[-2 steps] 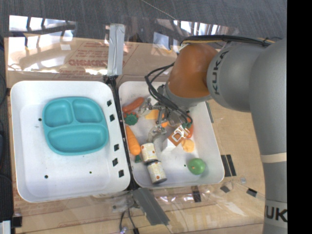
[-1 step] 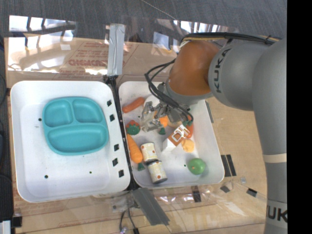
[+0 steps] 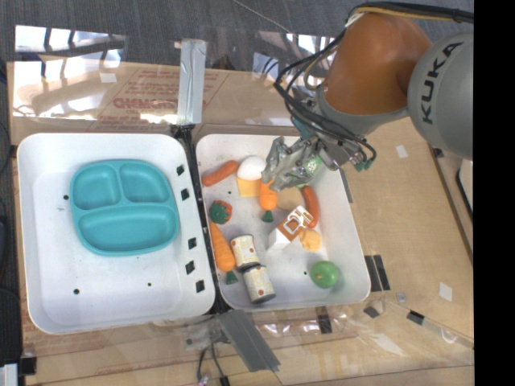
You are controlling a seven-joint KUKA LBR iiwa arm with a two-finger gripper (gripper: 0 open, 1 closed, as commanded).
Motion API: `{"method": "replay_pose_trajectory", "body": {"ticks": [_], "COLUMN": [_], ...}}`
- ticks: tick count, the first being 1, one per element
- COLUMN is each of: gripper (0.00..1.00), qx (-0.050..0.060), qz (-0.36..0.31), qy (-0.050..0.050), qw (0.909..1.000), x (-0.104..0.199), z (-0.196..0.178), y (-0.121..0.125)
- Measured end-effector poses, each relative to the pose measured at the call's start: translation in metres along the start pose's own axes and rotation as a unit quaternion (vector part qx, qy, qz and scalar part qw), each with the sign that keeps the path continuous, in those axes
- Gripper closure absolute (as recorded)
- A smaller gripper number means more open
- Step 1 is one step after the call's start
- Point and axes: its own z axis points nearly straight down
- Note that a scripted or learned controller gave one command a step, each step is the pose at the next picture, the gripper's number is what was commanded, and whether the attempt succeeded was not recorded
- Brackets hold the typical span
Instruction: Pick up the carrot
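Reaching in from the right of the camera view, my arm (image 3: 378, 63) hangs over the upper part of the right bin (image 3: 348, 232), the orange band and a loop of black cables above my claw (image 3: 283, 171). The claw points down and leftward over the bin's upper middle; its metal fingers blur into clutter beneath, so how far they stand apart I cannot tell, and nothing can be confirmed between them. Just beside the tips sits a small carrot (image 3: 268, 200), orange with a green stub at its lower end, upright-ish near the bin's centre. A longer carrot (image 3: 223, 250) lies along the left wall of the same bin, green end toward the bottom. Other contents: an orange sausage-like piece (image 3: 220, 173) at upper left, a white egg shape (image 3: 251, 167) touching a yellow block (image 3: 249, 187), a strawberry (image 3: 220, 211), a red-orange pepper shape (image 3: 311, 206) at right, a small printed carton (image 3: 295, 222), two cans (image 3: 251, 265) end to end, a green lime (image 3: 325, 275) at lower right. Left bin (image 3: 40, 240): one teal divided plate (image 3: 123, 206), three compartments.
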Motion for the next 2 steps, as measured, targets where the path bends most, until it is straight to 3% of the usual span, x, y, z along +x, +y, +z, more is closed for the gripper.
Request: {"method": "replay_pose_trajectory", "body": {"ticks": [1,2], "gripper": [1.0,1.0], "qx": [-0.007,-0.007], "qz": [-0.145,-0.342], "qy": [0.006,0.004], "qw": [0.9894,0.9398], "x": [0.071,0.122], "z": [0.084,0.144], "y": [0.027,-0.014]}}
